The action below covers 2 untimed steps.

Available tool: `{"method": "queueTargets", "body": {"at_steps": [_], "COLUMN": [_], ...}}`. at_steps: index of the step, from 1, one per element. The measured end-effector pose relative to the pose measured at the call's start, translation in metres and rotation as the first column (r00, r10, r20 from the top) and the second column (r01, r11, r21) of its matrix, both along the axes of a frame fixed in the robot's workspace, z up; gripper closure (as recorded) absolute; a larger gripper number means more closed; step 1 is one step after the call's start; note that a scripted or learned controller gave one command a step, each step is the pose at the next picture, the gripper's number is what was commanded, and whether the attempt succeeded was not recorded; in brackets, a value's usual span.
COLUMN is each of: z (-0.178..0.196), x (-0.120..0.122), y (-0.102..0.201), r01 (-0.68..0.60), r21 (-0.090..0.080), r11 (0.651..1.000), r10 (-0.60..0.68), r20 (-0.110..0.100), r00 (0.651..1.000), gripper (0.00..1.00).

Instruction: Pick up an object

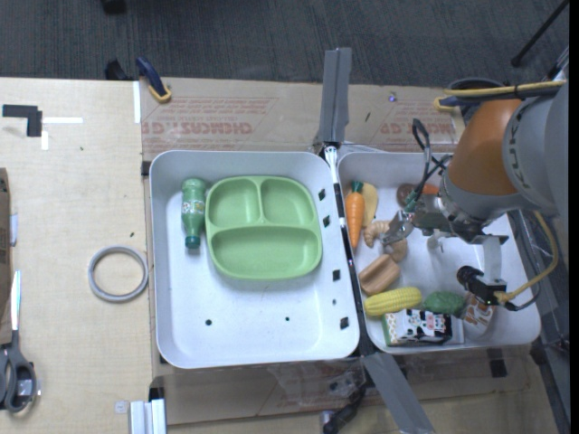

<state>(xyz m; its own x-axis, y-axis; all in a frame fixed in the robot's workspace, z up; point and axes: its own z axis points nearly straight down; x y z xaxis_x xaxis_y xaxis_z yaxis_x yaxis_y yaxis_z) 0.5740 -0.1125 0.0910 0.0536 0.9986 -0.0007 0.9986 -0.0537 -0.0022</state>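
Reaching into the right bin's clutter

I hold the gripper (396, 231) low over a tan piece (395, 249) beside the carrot (355, 210) (fingers' spread: I cannot tell).

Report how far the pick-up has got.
Done: the arm has reached into the right bin, its claw low among the toy food beside the carrot. In hand: I cannot tell that anything is gripped. Left: securing an item and lifting it; the corn and green bottle lie untouched.
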Motion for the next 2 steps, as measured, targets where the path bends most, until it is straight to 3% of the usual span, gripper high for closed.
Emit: {"method": "queueTargets", "body": {"at_steps": [1, 2], "z": [0.009, 0.101], "x": [0.000, 0.069], "y": [-0.001, 0.053], "r01": [0.004, 0.139], "r21": [0.000, -0.001], "r11": [1.000, 0.990], "r10": [-0.004, -0.139], "r20": [-0.001, 0.001], "r00": [1.000, 0.990], "gripper": [1.00, 1.00]}}
